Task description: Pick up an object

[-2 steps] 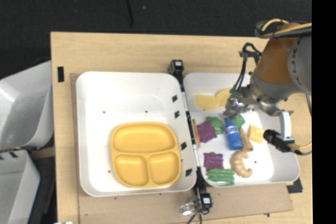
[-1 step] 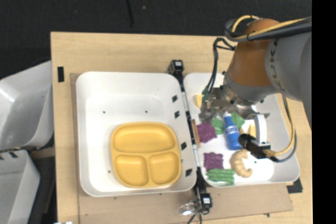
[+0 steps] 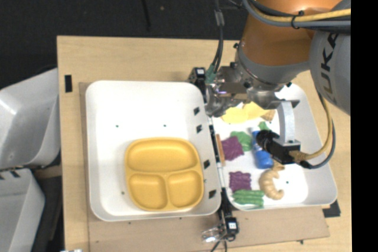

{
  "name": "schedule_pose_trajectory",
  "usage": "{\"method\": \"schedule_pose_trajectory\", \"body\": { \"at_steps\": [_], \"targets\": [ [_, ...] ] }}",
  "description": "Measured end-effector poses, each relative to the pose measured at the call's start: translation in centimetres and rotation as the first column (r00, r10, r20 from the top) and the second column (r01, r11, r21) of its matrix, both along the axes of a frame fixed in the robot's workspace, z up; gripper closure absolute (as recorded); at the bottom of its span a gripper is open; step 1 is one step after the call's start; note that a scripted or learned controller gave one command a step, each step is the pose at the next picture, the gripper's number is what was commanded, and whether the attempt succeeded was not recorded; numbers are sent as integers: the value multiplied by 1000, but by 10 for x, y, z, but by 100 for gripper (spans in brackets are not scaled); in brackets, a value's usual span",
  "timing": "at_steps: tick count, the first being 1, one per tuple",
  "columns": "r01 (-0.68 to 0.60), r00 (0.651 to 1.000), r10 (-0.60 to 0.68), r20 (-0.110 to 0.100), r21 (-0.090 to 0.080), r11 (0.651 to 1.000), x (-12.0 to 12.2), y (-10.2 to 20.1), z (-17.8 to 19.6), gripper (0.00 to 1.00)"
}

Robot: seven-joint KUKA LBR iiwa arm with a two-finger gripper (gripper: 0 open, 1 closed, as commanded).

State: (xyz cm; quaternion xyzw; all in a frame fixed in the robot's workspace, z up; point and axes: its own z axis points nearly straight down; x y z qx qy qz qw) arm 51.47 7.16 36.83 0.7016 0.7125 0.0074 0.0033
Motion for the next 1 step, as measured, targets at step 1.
{"method": "schedule_pose_trajectory", "body": {
  "at_steps": [1],
  "targets": [
    [11,1000,-11,-2,-4,1000,-24,3,116,100]
  ]
}}
